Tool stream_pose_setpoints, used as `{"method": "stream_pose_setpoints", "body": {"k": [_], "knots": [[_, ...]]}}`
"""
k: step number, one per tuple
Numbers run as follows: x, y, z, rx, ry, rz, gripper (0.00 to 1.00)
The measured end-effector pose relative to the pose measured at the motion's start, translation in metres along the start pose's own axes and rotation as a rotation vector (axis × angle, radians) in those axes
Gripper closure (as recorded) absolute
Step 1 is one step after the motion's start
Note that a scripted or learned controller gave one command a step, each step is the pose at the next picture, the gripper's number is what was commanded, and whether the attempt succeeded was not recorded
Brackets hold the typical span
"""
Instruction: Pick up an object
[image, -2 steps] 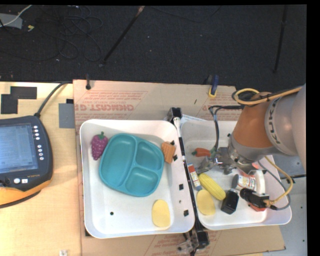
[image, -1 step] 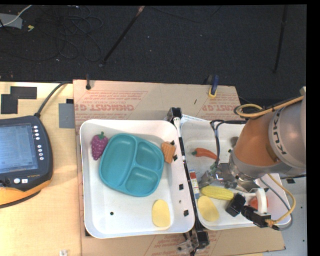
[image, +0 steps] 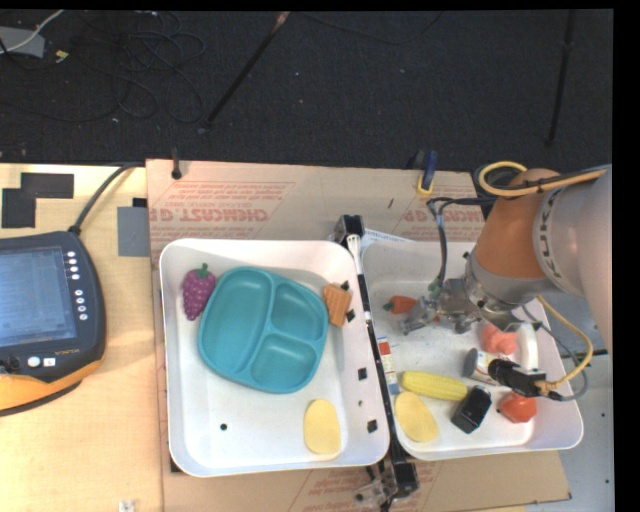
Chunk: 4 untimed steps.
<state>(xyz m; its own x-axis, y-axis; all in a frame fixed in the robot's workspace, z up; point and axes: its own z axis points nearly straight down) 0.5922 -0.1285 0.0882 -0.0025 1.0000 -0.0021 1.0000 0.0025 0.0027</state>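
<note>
My gripper (image: 437, 312) hangs low over the back part of the right bin (image: 560, 435), below the arm's orange band (image: 510, 240). A small red-orange item (image: 402, 303) lies just left of it. Nearer the front of that bin lie a corn cob (image: 433, 384), a pale yellow piece (image: 417, 418), a black block (image: 471, 409), a red piece (image: 517, 407) and a pink piece (image: 500, 342). I see nothing held by the gripper.
The left bin (image: 180, 400) holds a teal divided plate (image: 265, 328), purple grapes (image: 198, 290), a pale yellow piece (image: 322, 426) and an orange-brown item (image: 338, 303) by the divider. A teach pendant (image: 40, 310) rests at the far left of the bench.
</note>
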Motion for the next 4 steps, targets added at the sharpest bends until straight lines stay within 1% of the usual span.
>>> {"method": "stream_pose_setpoints", "body": {"k": [1, 2, 3, 4], "knots": [[-0.046, 0.045, 0.000, 0.001, 0.000, 0.002, 0.00], [0.019, 0.012, 0.001, 0.009, 0.006, -0.001, 0.00], [0.047, 0.053, 0.001, 0.002, 0.003, -0.001, 0.00], [0.010, 0.051, 0.001, 0.004, 0.001, 0.004, 0.00]]}}
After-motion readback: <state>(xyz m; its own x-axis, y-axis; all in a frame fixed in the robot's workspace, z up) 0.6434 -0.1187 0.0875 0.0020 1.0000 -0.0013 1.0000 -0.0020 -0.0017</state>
